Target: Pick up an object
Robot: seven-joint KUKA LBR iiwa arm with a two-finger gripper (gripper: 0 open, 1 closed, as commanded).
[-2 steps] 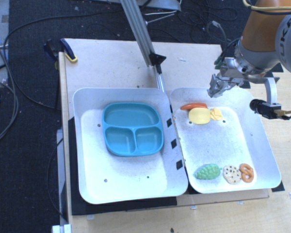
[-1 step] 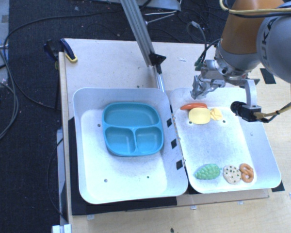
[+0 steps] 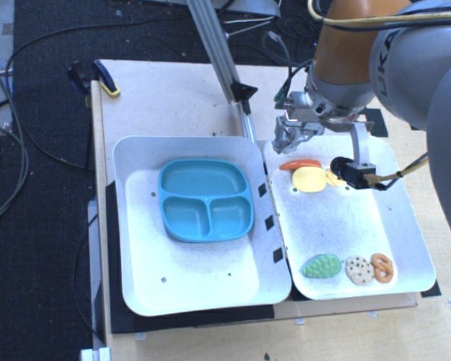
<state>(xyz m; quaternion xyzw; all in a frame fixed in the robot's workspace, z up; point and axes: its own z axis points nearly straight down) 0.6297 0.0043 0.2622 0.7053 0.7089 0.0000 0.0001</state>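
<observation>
Two white bins sit side by side, and the gripper (image 3: 292, 138), whose state I cannot tell, hangs above the right bin (image 3: 406, 232) near a yellow toy (image 3: 310, 180).

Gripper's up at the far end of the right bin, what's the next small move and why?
Probably a short descent, shifted slightly toward the yellow toy. The gripper hovers just beyond the orange piece at the right bin's far end, nothing visibly between its fingers, and those two pieces are the closest things to grasp.
</observation>
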